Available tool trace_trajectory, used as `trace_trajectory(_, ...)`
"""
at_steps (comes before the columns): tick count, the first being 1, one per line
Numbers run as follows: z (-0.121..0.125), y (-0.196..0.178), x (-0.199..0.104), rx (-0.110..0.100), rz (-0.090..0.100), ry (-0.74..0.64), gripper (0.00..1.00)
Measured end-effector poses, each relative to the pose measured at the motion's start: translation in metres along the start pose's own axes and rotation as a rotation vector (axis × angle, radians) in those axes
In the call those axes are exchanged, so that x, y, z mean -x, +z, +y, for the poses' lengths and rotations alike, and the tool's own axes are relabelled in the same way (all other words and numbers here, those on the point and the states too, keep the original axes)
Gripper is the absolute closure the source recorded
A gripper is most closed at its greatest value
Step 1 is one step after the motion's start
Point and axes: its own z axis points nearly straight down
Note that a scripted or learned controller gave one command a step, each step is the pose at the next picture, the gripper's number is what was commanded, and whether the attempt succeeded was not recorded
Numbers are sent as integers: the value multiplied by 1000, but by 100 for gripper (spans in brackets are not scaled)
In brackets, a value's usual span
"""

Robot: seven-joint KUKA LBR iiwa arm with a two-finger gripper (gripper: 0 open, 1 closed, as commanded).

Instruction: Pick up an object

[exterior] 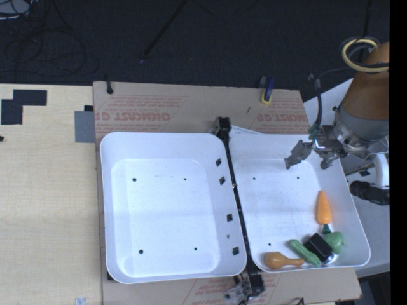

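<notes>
I see the tool (310, 152) over the right bin (273, 189), near its far right corner, fingers spread, nothing between them. Orange carrot toy (324, 208) lies well below it by the bin's right wall.

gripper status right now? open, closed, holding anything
gripper: open, fingers spread, nothing between them, above the right bin's far end.

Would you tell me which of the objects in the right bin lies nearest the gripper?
The orange carrot, apart from the cluster and closest to the gripper.
</notes>
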Motion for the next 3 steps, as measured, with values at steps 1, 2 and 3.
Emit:
trace_trajectory(1,58,-112,-17,16,-4,-4,0)
trace_trajectory(2,55,-193,-79,11,0,-7,0)
trace_trajectory(3,33,-256,-141,7,1,-7,0)
